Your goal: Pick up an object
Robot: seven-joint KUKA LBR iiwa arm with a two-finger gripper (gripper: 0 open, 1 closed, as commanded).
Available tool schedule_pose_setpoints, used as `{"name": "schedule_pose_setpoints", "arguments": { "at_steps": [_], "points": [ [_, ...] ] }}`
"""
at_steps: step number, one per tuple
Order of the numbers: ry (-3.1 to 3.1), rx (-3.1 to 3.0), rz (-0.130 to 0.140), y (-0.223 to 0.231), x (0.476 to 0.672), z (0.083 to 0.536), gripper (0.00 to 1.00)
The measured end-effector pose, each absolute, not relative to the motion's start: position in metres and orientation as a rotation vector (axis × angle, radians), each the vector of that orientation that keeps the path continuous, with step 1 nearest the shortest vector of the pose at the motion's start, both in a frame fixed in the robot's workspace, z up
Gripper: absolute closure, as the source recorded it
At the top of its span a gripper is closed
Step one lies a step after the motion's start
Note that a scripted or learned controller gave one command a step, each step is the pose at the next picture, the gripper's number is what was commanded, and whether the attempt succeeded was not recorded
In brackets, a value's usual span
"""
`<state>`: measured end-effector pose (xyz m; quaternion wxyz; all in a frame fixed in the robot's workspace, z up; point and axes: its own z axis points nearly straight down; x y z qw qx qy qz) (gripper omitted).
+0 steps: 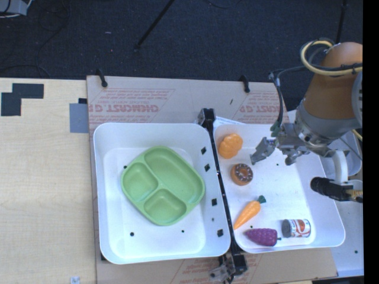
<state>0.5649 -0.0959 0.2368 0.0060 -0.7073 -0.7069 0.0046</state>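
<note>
The pincer (276, 151), fingers apart and holding nothing, hangs near the donut (241, 174) and maybe a pumpkin (230, 145), carrot (247, 213) lower down.

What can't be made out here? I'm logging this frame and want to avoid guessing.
- Hand: small and dark in the camera view; whether it is open or shut is unclear.
- Can: label too small to read.
- Arm: cut off by the right edge.
- Clamp: cropped by the bottom edge.
</note>
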Motion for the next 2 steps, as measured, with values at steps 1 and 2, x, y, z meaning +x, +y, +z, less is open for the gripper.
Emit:
{"name": "schedule_pose_setpoints", "arguments": {
  "at_steps": [1,2],
  "points": [
    [-2.220,-2.218,0.003,-0.096,0.567,0.243,0.00],
    [-2.217,-2.216,0.008,-0.095,0.572,0.180,0.00]
  ]
}}
